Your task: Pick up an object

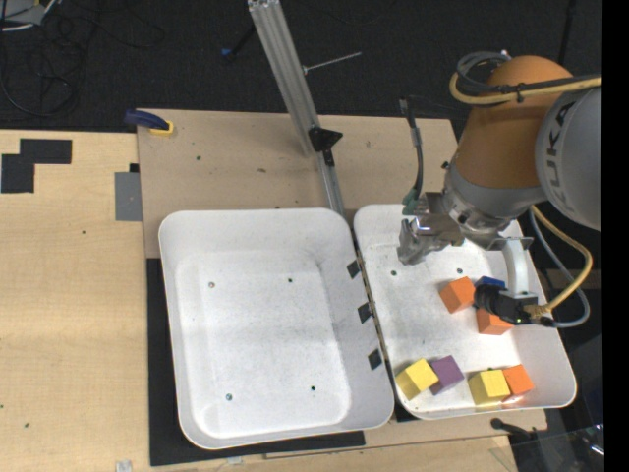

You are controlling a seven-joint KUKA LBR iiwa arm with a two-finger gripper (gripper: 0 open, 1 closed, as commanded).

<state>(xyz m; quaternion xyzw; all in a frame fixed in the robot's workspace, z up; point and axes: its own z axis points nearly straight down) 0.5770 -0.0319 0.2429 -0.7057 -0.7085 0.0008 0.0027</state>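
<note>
Nothing is being held yet by the tool point(413, 245), whose grip cannot be told, and the orange block point(456, 294) just beside it is waiting to be picked.

Six small blocks lie in the right bin point(378, 226). An orange block point(456, 294) sits mid-bin, with a second orange block point(493, 321) near it, partly covered by cabling. Along the near rim lie a yellow block point(417, 378) touching a purple block point(446, 372), and, apart from that pair, a yellow block point(487, 386) touching an orange block point(517, 380).
</note>
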